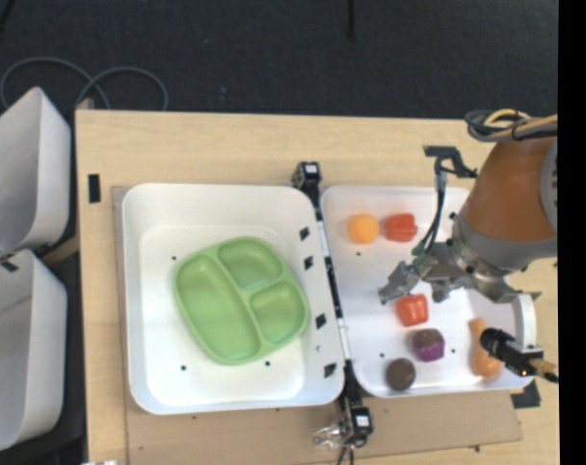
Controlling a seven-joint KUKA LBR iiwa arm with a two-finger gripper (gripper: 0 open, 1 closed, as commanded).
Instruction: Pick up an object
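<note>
My gripper hovers above red toy pepper; jaw state unclear. Looks light, rigid, smooth. Pinch mid-body.

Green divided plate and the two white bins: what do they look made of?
Green divided plate: probably molded plastic, matte to satin; uniform colour, rounded compartment ridges, soft glare. White bins, left bin and right bin: likely thin plastic, smooth; rounded corners and lips, even white. Painted metal can't be ruled out.
</note>
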